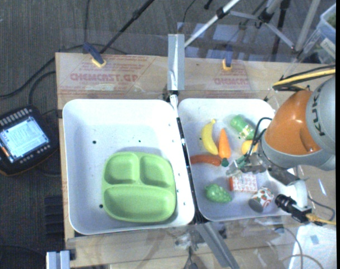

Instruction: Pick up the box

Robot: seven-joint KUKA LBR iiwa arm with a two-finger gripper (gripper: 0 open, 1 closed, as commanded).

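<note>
box point(246, 182) hemmed by carrot point(224, 144), sausage point(205, 160), green toy point(217, 193)

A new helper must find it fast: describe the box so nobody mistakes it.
Look in the right bin, the one the arm reaches into. Near its front, just below the gripper, lies the box, small, flat, red and white. Its neighbours are rounded: a green bunch beside it, a carrot and banana behind.

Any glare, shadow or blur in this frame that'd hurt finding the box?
Camera view: lighting is even and soft, with no hard glare on the white bins; the green tray casts only a faint shadow. The image is slightly soft overall. The box sits right under the arm, partly covered and dim, so its edges are hard to separate from the gripper.
</note>
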